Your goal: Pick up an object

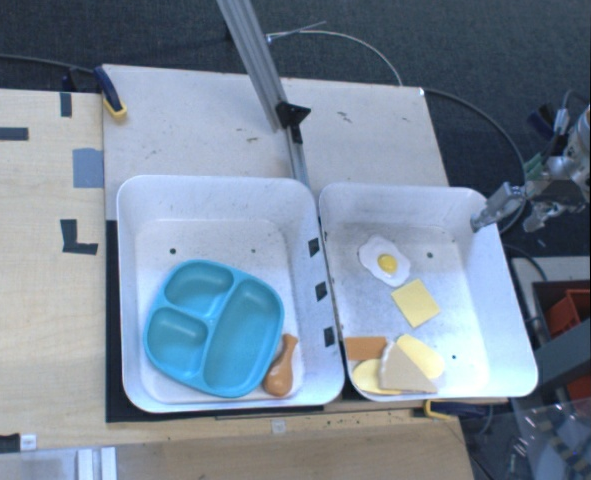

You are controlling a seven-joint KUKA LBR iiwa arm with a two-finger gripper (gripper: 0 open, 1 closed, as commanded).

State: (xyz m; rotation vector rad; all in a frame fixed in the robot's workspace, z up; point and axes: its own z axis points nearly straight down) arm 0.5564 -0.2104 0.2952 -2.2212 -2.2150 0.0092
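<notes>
- The two-finger gripper hangs at the upper right rim of the right-hand shallow white bin, just outside its corner; whether its jaws stand wide or narrow I cannot tell at this slant, and nothing shows between them.
- Nearest the jaws, down and to the left, lies the flat white fried-egg toy with a yellow yolk, alone on bare bin floor; I judge it the easiest pick, since nothing crowds it.
- Just past it sits the thin yellow square cheese slice, also apart from its neighbours.
- Farther down, against the bin's near wall, a cluster: a pale wedge-shaped sandwich piece resting on a yellow round piece, with an orange-brown block touching beside. Picking here risks catching two things.
- Farthest, in the left-hand white bin, a blue plastic divided plate and a brown drumstick toy just beside its rim.
- To do it well: move inward over the egg, centre the jaws, descend straight, close low on its edges.
</notes>
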